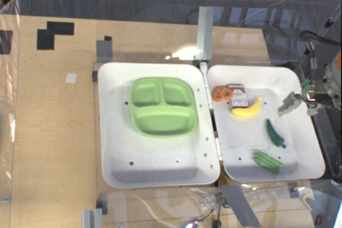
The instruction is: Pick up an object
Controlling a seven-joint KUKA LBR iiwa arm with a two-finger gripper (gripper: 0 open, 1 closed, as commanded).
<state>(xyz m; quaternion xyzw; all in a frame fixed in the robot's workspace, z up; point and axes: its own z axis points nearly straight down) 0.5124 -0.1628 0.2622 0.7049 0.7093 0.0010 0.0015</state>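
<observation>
The right bin (299, 78) holds several small objects. A yellow banana (247, 109) lies near its middle, touching a small red and white box (236, 95). An orange ring-shaped piece (220, 94) sits just left of the box. A dark green cucumber (275, 133) lies lower right, and a lighter green ridged vegetable (266, 162) rests near the front wall. My gripper (301, 106) hangs over the bin's right side, right of the banana and above the cucumber. It is open, with nothing between its fingers (289, 103).
The left bin (115, 163) carries a green divided plate (162, 106) in its middle. A metal post (205, 34) rises behind the seam between the bins. Cables and grey arm parts (328, 88) crowd the right edge.
</observation>
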